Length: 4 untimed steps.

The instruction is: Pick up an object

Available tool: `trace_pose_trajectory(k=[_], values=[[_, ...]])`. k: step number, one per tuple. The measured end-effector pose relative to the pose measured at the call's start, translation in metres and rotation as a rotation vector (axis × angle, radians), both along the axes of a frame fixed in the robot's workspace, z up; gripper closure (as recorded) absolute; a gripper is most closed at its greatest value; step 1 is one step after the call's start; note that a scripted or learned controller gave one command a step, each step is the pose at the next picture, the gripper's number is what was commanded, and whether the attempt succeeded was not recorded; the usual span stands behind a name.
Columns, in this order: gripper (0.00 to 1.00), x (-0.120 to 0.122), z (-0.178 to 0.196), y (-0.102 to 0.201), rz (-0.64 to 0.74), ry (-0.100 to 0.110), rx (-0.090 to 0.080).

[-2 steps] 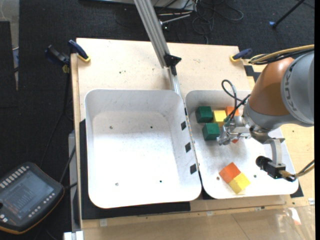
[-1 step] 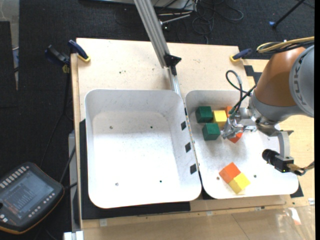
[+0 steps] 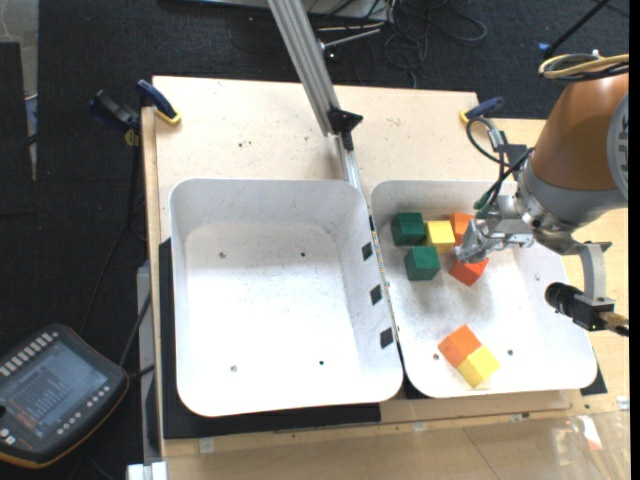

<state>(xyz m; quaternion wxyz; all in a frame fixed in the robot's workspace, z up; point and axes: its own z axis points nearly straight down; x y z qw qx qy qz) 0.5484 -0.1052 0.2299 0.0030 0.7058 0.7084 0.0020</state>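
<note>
Camera view, left to right. Handheld controller [image 3: 52, 393] off the tabletop [image 3: 260, 128] at lower left. Left bin [image 3: 270, 298] bare white. Slanted metal post [image 3: 305, 53] ending above the seam between bins. Right bin [image 3: 560, 368]: two green blocks [image 3: 415, 246] near the seam, yellow block [image 3: 441, 233] touching the upper one, orange block [image 3: 461, 225] just beyond. Red block [image 3: 470, 269] tilted, directly under gripper [image 3: 478, 250], probably the target. Cannot tell whether gripper is apart or together, nor whether clamped on anything. Neighbours crowd close on the left; risk of nudging. Orange-and-yellow pair [image 3: 468, 355] well apart, nearer the front wall.
</note>
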Motion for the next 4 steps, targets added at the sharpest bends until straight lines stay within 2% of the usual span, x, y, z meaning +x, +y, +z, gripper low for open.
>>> trace_pose_trajectory(k=[1,2,4], values=[[1.0,-0.001,0.043,-0.001,0.0,0.0,-0.001],[1.0,0.011,0.036,0.041,0.003,0.006,0.001],[1.0,0.034,0.008,0.158,0.005,0.009,0.002]])
